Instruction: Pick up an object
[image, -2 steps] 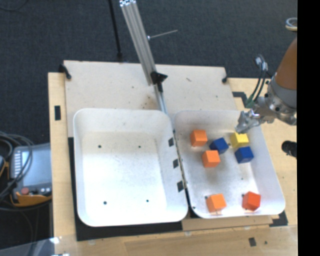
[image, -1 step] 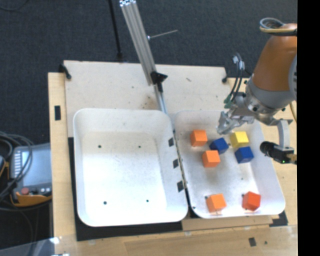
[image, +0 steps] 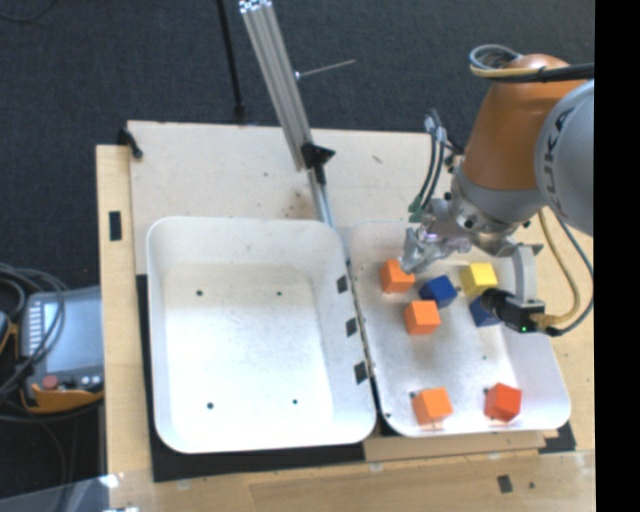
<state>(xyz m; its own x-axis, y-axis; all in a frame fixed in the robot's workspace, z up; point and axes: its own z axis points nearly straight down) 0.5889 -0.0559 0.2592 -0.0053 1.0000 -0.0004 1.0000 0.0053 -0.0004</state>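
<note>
Blocks lie in the right bin (image: 560, 395): an orange block (image: 396, 278) at its upper left, touching the tool (image: 418, 252). From this block, a blue block (image: 438, 291) is just right, a yellow block (image: 480, 277) farther right, another orange block (image: 422, 316) below. I cannot tell the tool's state. The left bin (image: 165, 300) sits beside.

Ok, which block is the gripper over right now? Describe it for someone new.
Look in the right bin, at its far left corner beside the divider. The orange block there sits under the gripper; the other orange blocks lie nearer the camera.
</note>
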